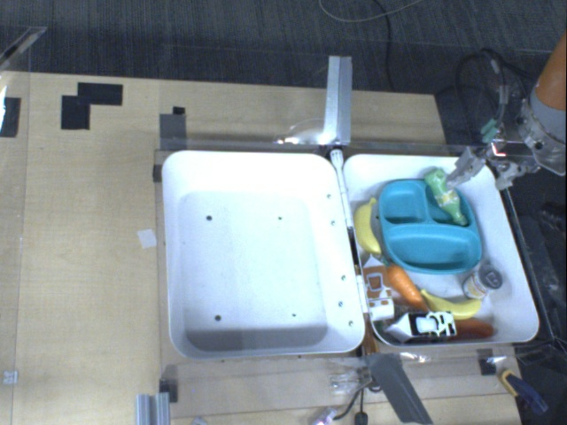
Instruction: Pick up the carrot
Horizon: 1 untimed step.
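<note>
one fixed overhead camera, slanted down on both bins, perhaps at middling height

Pale wooden bench (dark carpet beyond)

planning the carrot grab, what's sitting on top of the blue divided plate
A green item lies on the blue divided plate, at its upper right compartment, with the gripper right beside it. The plate's other compartments look bare. The plate hides whatever lies beneath it. The carrot lies off it, below left.

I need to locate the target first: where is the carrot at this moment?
The carrot lies in the right bin, near its front left corner, just below the blue divided plate and beside a banana.
</note>
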### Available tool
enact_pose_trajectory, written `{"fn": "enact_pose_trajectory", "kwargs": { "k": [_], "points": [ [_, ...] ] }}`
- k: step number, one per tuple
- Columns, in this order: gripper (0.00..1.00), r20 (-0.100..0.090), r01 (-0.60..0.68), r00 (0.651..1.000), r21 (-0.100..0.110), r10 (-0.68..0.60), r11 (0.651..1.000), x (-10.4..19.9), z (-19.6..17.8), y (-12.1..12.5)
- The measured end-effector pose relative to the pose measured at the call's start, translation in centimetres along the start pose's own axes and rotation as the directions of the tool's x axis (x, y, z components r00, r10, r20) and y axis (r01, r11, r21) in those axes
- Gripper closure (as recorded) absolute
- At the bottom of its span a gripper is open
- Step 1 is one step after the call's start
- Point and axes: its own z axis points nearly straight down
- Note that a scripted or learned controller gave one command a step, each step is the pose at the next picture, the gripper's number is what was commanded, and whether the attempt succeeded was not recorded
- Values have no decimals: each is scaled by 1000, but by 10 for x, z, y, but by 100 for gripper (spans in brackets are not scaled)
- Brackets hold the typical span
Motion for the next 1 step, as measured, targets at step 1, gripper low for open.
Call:
{"fn": "enact_pose_trajectory", "kwargs": {
  "k": [1],
  "points": [
    [100, 0, 6, 1000, -2, -6, 1000, 1, -10, 2]
  ]
}}
